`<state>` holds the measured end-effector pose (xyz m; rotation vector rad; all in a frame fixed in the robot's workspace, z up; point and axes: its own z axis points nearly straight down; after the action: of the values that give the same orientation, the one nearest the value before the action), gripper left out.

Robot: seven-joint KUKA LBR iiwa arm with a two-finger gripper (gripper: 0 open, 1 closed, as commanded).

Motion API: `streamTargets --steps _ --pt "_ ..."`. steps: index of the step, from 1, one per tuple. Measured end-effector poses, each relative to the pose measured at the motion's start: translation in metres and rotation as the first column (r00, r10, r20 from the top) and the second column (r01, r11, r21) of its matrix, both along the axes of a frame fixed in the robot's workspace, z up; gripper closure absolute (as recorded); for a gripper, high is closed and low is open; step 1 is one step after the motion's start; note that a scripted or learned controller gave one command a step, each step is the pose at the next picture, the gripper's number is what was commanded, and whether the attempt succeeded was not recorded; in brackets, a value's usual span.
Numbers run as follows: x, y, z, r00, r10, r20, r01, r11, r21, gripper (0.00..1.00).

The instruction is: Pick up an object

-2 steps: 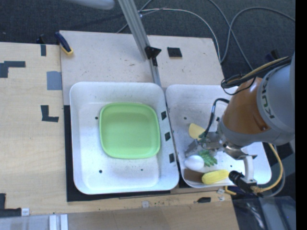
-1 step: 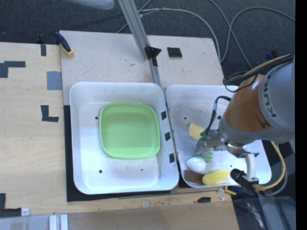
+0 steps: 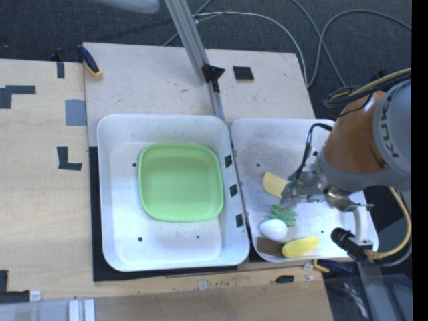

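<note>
A: Item one, the left bin?
B: Shallow, white, on the desk. Contents: one green square plate, lying flat near the middle.

A: Item two, the right bin?
B: Also white, touching the left bin along its side. Contents: a yellow wedge-shaped block near the centre; a small green leafy piece just below it; a white egg-shaped object nearer the front wall; a yellow corn cob beside the egg, at the front right; a brown flat piece lying partly under the egg and corn.

A: The arm?
B: Grey with an orange section, reaching in from the right over the right bin. The pincer sits low, between the yellow block and the green piece, close to both.

A: Pincer state?
B: Cannot tell; its tips are too small and dark to read, and nothing can be seen held in it.

A: Other entries?
B: Black cables on the dark floor beyond the desk, a metal pole slanting across the top.
</note>
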<state>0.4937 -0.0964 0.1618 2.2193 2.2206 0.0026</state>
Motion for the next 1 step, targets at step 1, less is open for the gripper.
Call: streamTargets --steps 1 --pt "0.0038 0.0070 0.0446 1.000 0.001 0.000 -0.001 1.000 0.000 1.00"
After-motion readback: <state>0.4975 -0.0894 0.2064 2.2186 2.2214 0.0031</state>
